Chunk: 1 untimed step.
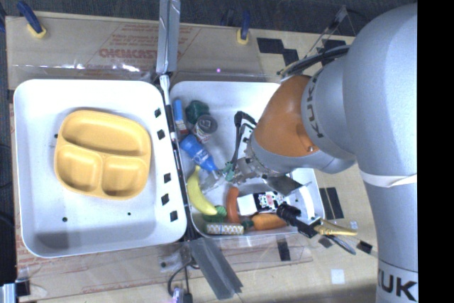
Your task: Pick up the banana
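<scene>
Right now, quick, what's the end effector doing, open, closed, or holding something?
End effector: cannot be told whether it is open or closed. It sits low in the right bin, just right of the banana, and no object shows in its grip.

Even overhead light, soft shadows inside white bins [28,152], mild glare on plastic, sharp focus.

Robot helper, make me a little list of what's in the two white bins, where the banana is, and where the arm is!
left bin: yellow divided tray
right bin: banana, blue bottle, carrot, other small items
banana place: near the right bin's left wall, lying free
arm: reaching over the right bin
task state: banana not picked up yet
</scene>
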Each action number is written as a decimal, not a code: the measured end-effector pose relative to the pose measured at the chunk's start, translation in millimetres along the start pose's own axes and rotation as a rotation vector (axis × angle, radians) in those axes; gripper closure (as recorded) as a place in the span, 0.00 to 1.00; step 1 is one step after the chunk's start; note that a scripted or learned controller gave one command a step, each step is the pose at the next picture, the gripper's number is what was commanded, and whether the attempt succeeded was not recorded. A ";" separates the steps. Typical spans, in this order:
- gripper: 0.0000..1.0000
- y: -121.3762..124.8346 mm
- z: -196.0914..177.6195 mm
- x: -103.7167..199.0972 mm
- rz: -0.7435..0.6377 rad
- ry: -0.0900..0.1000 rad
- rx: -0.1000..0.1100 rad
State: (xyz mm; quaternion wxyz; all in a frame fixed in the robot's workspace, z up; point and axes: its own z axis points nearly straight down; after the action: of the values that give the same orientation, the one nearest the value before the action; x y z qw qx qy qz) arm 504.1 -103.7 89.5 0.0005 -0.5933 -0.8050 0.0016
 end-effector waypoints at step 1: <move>0.00 -27.2 -0.4 1.9 -0.443 0.000 -0.003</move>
State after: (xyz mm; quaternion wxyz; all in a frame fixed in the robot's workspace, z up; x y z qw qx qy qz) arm 477.6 -110.0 90.0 0.0000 -0.4019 -0.9157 0.0001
